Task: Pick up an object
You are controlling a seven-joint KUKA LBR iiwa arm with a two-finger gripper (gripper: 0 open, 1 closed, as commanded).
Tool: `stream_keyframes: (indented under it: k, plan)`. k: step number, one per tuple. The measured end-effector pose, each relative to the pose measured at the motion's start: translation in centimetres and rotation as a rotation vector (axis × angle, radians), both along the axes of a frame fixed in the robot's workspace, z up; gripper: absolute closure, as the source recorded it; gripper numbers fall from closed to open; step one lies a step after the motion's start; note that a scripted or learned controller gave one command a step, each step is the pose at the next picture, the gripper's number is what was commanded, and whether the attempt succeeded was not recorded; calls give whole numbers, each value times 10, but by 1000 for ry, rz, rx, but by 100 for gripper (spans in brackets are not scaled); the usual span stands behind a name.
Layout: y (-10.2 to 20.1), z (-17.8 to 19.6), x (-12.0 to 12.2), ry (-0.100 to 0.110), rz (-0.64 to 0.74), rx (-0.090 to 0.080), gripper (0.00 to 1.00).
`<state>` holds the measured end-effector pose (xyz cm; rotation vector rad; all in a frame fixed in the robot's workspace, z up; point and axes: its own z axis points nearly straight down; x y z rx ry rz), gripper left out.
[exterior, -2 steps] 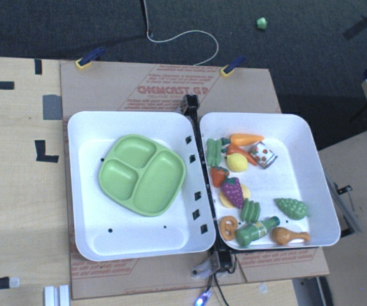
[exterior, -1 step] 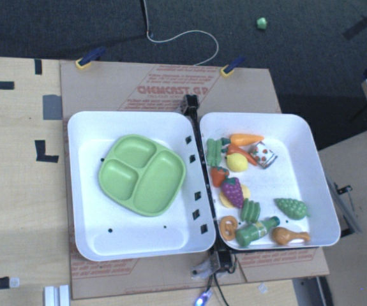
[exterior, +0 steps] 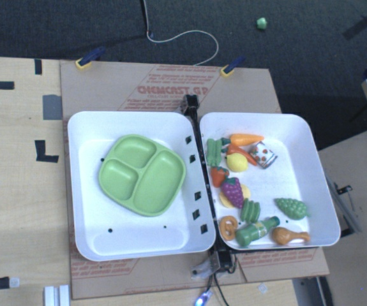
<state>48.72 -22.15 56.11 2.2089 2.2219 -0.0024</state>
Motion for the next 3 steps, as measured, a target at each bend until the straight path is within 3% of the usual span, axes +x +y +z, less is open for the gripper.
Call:
stream_keyframes:
  k: [3]
  plan:
    - [2,31,2,-3,5,-4,100]
